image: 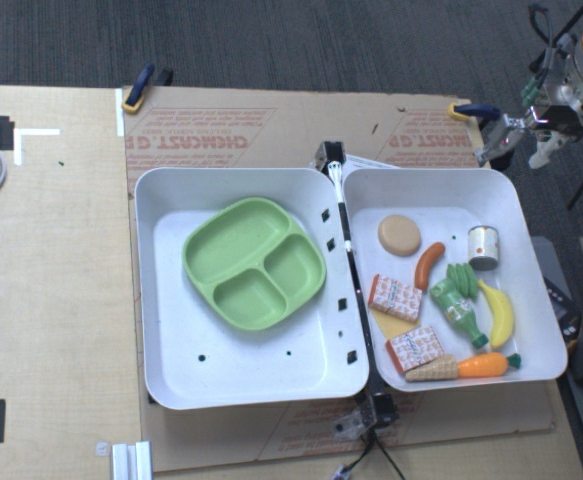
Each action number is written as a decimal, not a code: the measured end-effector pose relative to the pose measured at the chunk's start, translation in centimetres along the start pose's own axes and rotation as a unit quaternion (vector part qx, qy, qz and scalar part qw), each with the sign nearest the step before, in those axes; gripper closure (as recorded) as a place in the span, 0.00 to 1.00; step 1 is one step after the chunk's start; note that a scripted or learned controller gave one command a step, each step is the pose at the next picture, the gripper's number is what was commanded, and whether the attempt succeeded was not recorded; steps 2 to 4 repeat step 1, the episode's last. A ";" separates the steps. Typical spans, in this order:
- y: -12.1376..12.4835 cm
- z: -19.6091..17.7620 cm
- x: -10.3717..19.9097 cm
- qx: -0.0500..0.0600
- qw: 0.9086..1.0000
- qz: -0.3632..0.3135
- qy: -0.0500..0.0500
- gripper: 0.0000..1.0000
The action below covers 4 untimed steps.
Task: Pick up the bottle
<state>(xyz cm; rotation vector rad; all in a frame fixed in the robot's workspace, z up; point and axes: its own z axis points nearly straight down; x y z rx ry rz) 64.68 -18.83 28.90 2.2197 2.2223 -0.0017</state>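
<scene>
Presently the gripper (531,133) hangs at the 2 o'clock corner of the frame, outside the right bin (531,230) and well apart from everything in it. Whether the claw stands apart or together cannot be told; the hardware there is small and tangled against the dark floor.

The green bottle (458,308) lies on its side in the right bin, toward 4 o'clock from the bin's centre. A leafy green toy (461,279) touches its upper end, a banana (498,312) lies just beside it at 3 o'clock, and a carrot (483,365) sits below its cap end.

Judged from its look, the bottle is a light, rigid plastic toy, smooth and likely to slip or roll. The best hold appears to be across the middle of the body, though the neighbours leave little room.

The bottle's outline merges with the green toy, so where one ends is uncertain. The arm is cut off by the frame edge.
</scene>
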 end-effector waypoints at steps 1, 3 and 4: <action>0.0 -1.0 0.0 0.000 1.000 -0.002 -0.001 1.00; 0.0 -1.0 0.0 0.000 1.000 -0.002 -0.001 1.00; 0.0 -1.0 0.0 0.000 1.000 -0.002 -0.001 1.00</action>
